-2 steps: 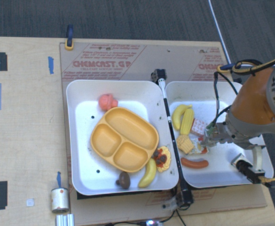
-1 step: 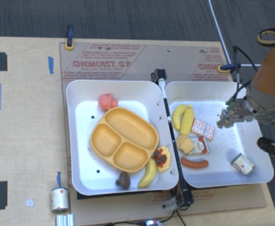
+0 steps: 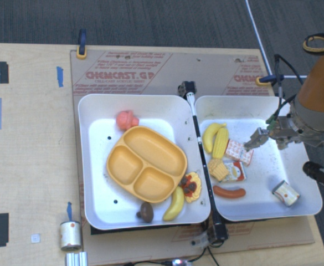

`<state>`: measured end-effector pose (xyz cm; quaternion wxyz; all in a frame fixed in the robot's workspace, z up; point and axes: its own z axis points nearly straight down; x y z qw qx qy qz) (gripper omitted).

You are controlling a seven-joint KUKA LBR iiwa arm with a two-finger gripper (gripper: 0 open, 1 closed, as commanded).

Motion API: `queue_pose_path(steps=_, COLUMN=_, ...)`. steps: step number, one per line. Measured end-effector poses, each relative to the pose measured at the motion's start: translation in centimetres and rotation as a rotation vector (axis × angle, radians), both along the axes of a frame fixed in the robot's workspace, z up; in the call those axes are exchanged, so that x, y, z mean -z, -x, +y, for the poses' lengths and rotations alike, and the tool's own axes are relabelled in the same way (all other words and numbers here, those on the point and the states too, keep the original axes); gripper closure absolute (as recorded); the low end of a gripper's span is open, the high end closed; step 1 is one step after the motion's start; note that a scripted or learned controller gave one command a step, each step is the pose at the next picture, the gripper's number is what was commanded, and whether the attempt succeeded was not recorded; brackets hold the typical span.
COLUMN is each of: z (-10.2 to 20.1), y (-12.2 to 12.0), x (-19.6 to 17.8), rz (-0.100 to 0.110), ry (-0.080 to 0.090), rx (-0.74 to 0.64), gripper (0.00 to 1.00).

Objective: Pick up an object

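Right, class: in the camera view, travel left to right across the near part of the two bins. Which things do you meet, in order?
Brown ball → banana → little pizza toy → sausage → small white carton. The first three lie in the left bin, the last two in the right bin.

In the right bin (image 3: 311, 204), bare floor lies along the far wall and between the sausage (image 3: 229, 192) and the small carton (image 3: 286, 193). Its left side is crowded. In the left bin (image 3: 90, 148), the yellow tray (image 3: 146, 164) takes the middle, leaving a bare strip at left.
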<state>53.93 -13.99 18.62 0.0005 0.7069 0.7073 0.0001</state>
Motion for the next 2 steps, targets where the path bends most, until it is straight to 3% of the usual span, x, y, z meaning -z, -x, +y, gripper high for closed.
queue_pose_path(steps=1, z=1.5, y=-4.8, x=9.7, rz=-0.007, ry=-0.002, rx=-0.002, gripper=0.00)
queue_pose_path(steps=2, z=1.5, y=-5.0, x=8.5, rz=-0.015, ry=-0.001, rx=-0.003, gripper=1.00)
